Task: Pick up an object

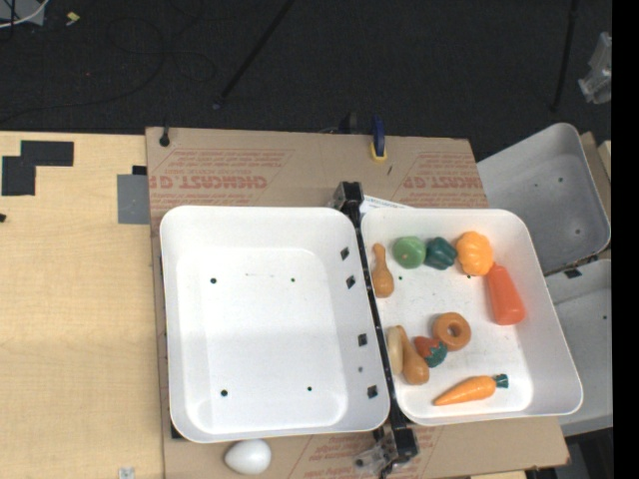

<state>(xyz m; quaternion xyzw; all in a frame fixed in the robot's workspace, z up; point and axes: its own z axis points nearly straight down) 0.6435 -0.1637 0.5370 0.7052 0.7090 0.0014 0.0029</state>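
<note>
The pale wooden bench (70,317) carries a brown cardboard sheet (260,173) with two shallow white plastic bins side by side on it. The left white bin (190,407) has only bare floor with a few small dark holes. Just outside its near edge, on the cardboard, lies a white egg-shaped object (248,456).

The right white bin (554,377) holds the toy food. By its left wall lies a tan gourd-shaped piece (381,271), and nearer the viewer a tan bread-like piece (407,356), which leans against the divider side. Toward the far wall sit a round green toy vegetable (408,251), a dark green pepper-like piece (440,253) touching it, and an orange pumpkin-like toy (474,252) just beside that. An orange-red cylinder (505,295) lies right of these, near the right wall. In the middle is a brown ring-shaped doughnut (452,331), with a small red and green piece (430,350) touching it on its left. Near the front wall lies an orange toy carrot with a green tip (466,390).

A grey metal plate (544,183) stands off the far right corner. The gripper's opening and grasp cannot be told from this view.
</note>
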